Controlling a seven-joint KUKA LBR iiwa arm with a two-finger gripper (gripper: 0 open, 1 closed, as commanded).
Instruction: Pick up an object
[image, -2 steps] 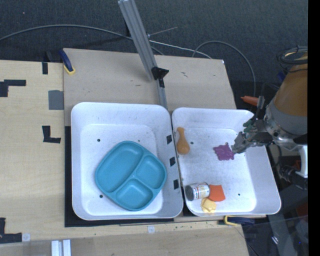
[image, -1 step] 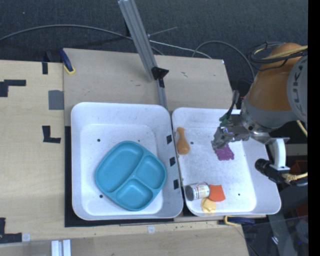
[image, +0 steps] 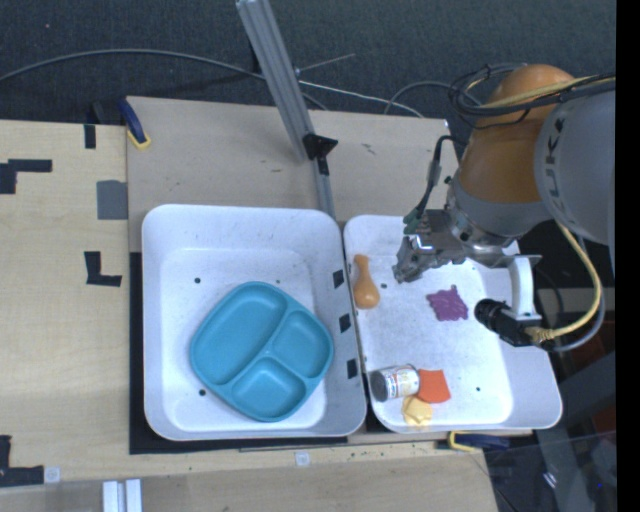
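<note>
Purple piece (image: 447, 303) just beside pincer (image: 408, 268)

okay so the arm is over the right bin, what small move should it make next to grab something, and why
Probably shift slightly toward the purple crumpled piece and descend. The gripper hangs over bare floor of the right white bin, holding nothing visible. The purple piece lies close and apart from the orange gourd-shaped toy by the divider.

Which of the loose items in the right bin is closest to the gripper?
The orange gourd-shaped piece by the divider, just left of the gripper. The purple piece sits slightly farther; the can and orange block lie at the near end.
</note>
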